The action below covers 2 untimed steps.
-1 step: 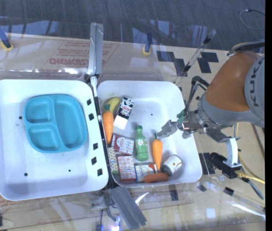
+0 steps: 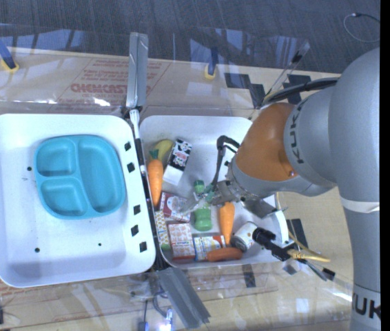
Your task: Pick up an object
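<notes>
Carrots (image 2: pixel 227 218) crowd the right bin (image 2: pixel 202 124); we cannot tell the gripper's (image 2: pixel 212 197) state, so we judge grasping remains.

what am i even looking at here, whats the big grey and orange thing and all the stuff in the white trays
The big grey and orange thing is a robot arm, reaching in from the right of the picture. One camera fixed above the bench looks down at a slant. The arm's hand hangs low over the right bin; I can't tell from here whether it grips anything. Its job is to pick up an object.

The left bin holds a blue divided plate. The right bin holds toy groceries: a carrot by the left wall, a second carrot nearer the arm, a small black-and-white carton, a green piece, a printed box and a sausage-like orange piece at the front.
</notes>
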Motion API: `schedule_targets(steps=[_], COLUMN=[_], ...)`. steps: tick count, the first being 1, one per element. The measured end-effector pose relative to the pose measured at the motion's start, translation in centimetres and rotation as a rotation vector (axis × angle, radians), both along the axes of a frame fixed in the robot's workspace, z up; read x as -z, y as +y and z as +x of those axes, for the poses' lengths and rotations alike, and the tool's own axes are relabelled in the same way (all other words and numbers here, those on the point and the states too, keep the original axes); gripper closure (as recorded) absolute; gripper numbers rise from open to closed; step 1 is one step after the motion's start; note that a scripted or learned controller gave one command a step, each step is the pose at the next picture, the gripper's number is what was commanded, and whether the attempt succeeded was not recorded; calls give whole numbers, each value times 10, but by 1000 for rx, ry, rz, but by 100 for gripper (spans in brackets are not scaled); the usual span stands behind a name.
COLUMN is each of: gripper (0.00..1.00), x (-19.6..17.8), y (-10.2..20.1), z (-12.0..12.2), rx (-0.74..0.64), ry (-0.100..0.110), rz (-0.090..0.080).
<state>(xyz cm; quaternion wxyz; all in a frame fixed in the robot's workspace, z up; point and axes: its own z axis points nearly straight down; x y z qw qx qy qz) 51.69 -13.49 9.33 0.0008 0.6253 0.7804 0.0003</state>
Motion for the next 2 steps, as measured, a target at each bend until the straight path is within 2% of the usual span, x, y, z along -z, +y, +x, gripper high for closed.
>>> schedule_targets(steps=[1,2], gripper=[100,100], x=[-8,-143], y=[1,139], z=[2,-29], rx=[-4,140], ry=[-2,4], rz=[1,0])
